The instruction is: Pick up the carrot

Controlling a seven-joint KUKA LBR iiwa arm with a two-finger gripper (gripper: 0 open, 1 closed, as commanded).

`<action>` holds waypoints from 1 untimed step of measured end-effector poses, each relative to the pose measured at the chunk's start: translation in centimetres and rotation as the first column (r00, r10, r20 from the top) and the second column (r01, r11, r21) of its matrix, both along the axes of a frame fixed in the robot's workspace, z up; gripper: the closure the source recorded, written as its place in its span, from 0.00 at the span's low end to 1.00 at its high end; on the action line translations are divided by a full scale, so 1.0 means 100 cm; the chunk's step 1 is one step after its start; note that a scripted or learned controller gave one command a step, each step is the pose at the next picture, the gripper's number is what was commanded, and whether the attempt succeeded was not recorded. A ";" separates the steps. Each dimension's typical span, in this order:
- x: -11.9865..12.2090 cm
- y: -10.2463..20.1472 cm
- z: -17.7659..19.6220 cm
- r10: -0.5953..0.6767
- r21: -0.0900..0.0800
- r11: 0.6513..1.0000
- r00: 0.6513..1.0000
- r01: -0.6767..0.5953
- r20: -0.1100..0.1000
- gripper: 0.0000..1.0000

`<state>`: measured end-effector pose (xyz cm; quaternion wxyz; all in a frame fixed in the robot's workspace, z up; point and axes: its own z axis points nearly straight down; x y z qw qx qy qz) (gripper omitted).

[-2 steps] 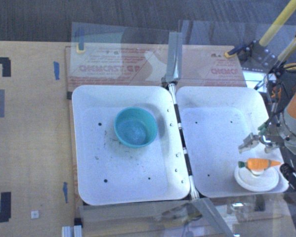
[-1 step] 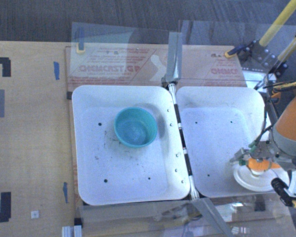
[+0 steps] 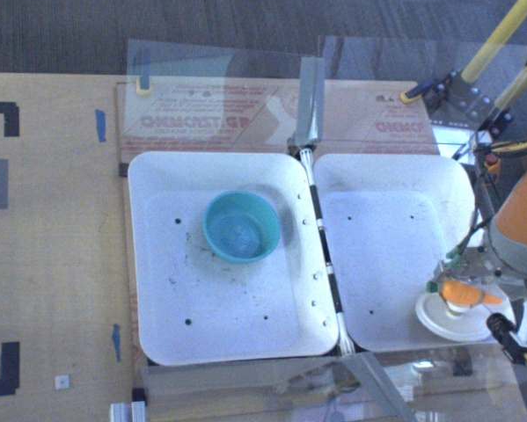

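Note:
The carrot (image 3: 462, 294) is a short orange piece with a green end on its left. It lies at the lower right of the right bin (image 3: 377, 192), on top of a small white plate (image 3: 443, 319). My gripper (image 3: 472, 275) hangs directly over the carrot, touching or nearly touching its top. The grey wrist and its orange band (image 3: 518, 214) rise from it toward the right edge. The gripper's body hides part of the carrot.
A teal bowl (image 3: 241, 225) stands upright in the upper middle of the left bin (image 3: 157, 306). A raised divider (image 3: 320, 253) separates the two bins. The right bin's right wall (image 3: 472, 192) is close to the arm.

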<state>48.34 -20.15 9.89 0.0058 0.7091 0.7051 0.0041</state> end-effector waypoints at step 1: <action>0.012 0.051 0.066 -0.340 0.002 0.940 0.940 0.340 -0.015 1.00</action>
